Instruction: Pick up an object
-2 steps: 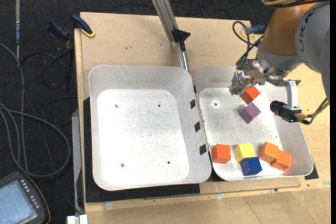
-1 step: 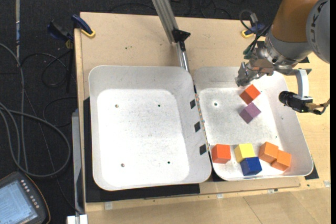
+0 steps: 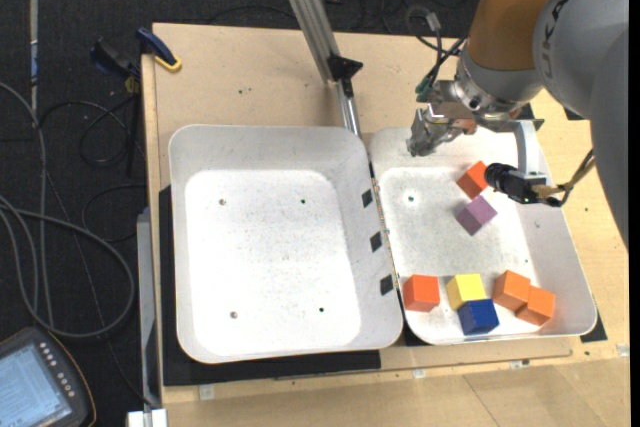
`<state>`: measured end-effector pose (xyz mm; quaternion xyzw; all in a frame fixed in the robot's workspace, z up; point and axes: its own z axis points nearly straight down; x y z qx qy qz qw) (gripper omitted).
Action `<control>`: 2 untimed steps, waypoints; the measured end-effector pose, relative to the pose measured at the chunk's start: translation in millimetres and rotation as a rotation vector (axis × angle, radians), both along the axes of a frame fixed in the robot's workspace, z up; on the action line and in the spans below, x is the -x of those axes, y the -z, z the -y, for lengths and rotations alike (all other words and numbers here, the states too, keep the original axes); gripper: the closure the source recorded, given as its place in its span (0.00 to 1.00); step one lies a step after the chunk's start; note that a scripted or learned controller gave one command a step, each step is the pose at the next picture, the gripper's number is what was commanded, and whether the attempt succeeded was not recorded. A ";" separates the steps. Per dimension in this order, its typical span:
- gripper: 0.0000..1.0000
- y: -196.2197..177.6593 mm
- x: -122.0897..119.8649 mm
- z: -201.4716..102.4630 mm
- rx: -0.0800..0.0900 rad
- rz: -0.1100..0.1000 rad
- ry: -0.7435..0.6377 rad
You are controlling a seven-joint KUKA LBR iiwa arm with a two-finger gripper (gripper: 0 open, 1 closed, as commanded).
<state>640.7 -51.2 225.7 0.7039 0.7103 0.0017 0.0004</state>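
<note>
I see the claw (image 3: 428, 137) hanging over the right bin's (image 3: 560, 245) far rim, near the purple block (image 3: 477, 213); I cannot tell its opening.

Orange blocks (image 3: 421, 292), yellow block (image 3: 465, 288), blue block (image 3: 479, 316), purple block (image 3: 477, 213).

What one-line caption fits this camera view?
Grey KUKA arm's gripper hovers over right white bin holding coloured blocks.
</note>
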 end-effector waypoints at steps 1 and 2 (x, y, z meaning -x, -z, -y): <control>1.00 -2.4 -18.3 -55.4 0.000 0.001 0.000; 1.00 5.4 -22.9 -105.4 0.001 -0.001 0.002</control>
